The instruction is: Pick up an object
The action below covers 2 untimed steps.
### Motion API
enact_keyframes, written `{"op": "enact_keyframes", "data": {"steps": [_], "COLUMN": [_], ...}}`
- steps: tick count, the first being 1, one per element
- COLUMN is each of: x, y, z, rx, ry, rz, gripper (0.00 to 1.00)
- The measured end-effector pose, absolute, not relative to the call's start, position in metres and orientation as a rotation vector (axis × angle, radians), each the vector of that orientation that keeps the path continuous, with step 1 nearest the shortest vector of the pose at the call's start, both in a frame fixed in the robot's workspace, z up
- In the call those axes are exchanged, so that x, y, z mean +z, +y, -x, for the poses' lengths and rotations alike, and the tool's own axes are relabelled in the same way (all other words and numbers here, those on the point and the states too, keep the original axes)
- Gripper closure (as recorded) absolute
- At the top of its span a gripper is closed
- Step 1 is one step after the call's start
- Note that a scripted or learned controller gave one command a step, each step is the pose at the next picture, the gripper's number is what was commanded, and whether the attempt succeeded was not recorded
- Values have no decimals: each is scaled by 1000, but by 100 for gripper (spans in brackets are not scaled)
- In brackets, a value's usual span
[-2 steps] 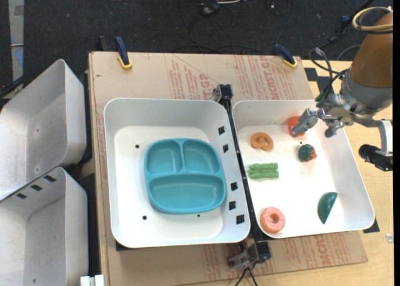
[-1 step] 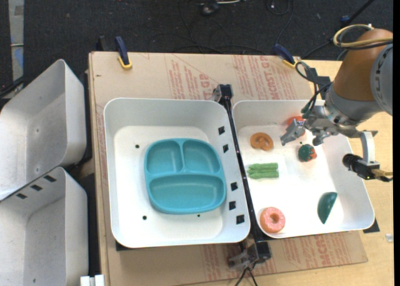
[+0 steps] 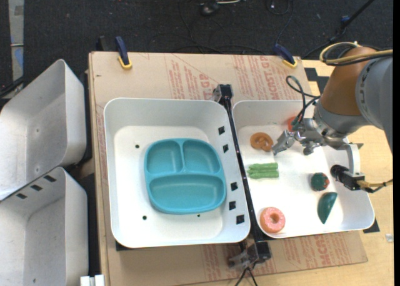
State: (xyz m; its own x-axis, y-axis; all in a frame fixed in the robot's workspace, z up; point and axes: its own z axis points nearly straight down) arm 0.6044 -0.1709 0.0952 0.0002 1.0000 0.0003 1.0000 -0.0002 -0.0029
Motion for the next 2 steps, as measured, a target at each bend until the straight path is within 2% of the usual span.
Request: {"op": "enact_keyframes", "data": {"steps": [1, 2], "x": [109, 160], "y": [-171, -168], "z": [-606, -597], "rx": [-1, -3], "ry": [-2223, -2223], "rz": [2223, 2225], "gripper": [100, 100]}}
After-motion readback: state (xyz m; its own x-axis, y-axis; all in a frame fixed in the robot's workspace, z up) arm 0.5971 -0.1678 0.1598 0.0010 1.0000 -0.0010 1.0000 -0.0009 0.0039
